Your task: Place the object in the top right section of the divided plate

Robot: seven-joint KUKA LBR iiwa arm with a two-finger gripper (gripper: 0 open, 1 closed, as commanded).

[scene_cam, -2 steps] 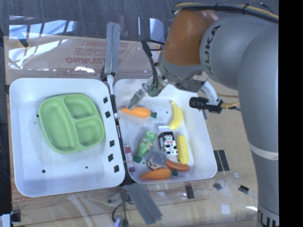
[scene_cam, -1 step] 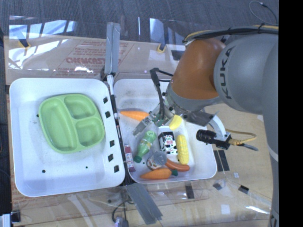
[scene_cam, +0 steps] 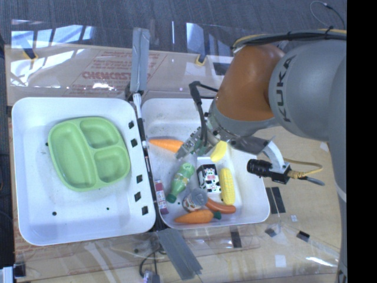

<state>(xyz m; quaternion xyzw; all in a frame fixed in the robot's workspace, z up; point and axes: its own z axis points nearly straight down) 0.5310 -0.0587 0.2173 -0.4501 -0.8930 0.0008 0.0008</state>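
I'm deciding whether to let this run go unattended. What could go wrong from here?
The toys in the right white bin lie packed together, so the gripper, low between the orange carrot and the yellow lemon-shaped piece, might nudge neighbours or grab two. The green divided plate sits in the other bin, so a weak grasp could drop during the carry.

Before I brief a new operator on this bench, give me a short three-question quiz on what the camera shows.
1. True or false: the green divided plate lies in the left bin.
2. Which lies nearest the pincer? A) the orange carrot B) the corn cob C) the green bottle
3. Fill in: the plate has ___ sections.

Key: 1 true; 2 A; 3 three.
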